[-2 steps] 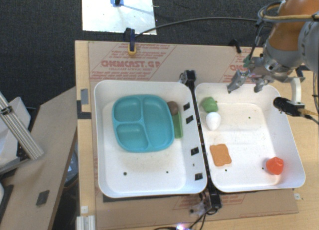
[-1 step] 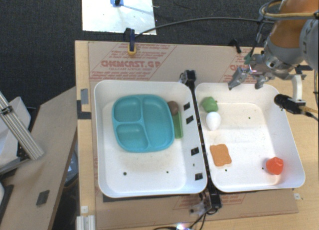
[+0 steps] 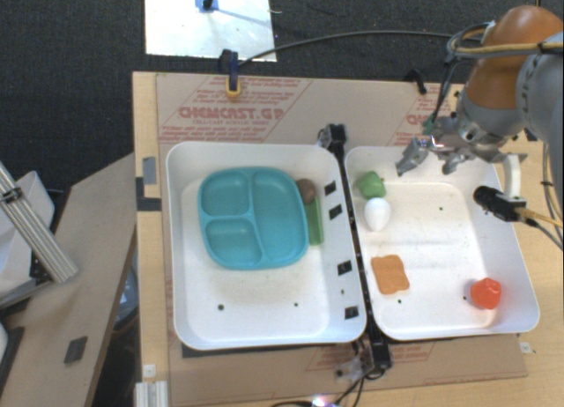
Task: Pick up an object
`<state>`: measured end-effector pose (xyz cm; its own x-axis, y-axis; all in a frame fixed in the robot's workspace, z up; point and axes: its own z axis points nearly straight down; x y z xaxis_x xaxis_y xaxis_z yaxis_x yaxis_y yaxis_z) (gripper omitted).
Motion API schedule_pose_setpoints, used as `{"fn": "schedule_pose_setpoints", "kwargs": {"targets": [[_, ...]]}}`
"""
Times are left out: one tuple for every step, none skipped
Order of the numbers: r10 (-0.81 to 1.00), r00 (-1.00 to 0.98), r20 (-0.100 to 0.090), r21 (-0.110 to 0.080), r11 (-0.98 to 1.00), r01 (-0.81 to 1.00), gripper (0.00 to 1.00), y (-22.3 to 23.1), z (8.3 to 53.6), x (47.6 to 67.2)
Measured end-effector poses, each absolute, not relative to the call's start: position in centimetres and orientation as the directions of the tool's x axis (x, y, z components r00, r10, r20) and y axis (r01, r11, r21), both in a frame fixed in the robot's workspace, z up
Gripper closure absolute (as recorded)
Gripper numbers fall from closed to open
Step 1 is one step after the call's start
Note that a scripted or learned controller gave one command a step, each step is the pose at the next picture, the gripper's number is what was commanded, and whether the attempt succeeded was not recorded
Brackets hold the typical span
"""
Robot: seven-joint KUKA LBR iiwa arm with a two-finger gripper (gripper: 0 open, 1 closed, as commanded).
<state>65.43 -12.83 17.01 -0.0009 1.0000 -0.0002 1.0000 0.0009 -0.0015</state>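
Nearest the camera: front rims of the two white bins, left bin (image 3: 189,326) & right bin (image 3: 441,330), meeting at a black-clipped seam. The jaws (image 3: 432,157) hang over the right bin's back rim, fingers spread apart w/ nothing between them.

Relative to the jaws: green object (image 3: 371,184) lies just below-left, near the seam; white egg-shaped object (image 3: 377,212) touches or nearly touches it, a bit further toward the camera. Orange flat piece (image 3: 389,274) sits well toward the front, left of the jaws' line. Red round object (image 3: 485,292) is far forward & to the right, close to the bin's front-right corner. Bare floor between these — mid & right-centre of the bin is open.

Across the seam, well left of the jaws: teal divided plate (image 3: 251,218), w/ a green strip (image 3: 315,218) & a brown lump (image 3: 306,190) wedged at its right edge.
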Motion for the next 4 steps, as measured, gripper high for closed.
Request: {"fn": "schedule_pose_setpoints", "kwargs": {"targets": [[1.000,-0.001,0.000,-0.001,0.001,1.000,0.00,-13.0,12.8,65.0],[1.000,-0.002,0.000,-0.001,0.002,1.000,0.00,-12.9,8.2,65.0],[1.000,-0.002,-0.001,0.006,0.002,1.000,1.00,-13.0,9.7,65.3],[1.000,-0.005,-0.001,0.008,0.005,1.000,1.00,-12.8,14.5,66.2]]}}
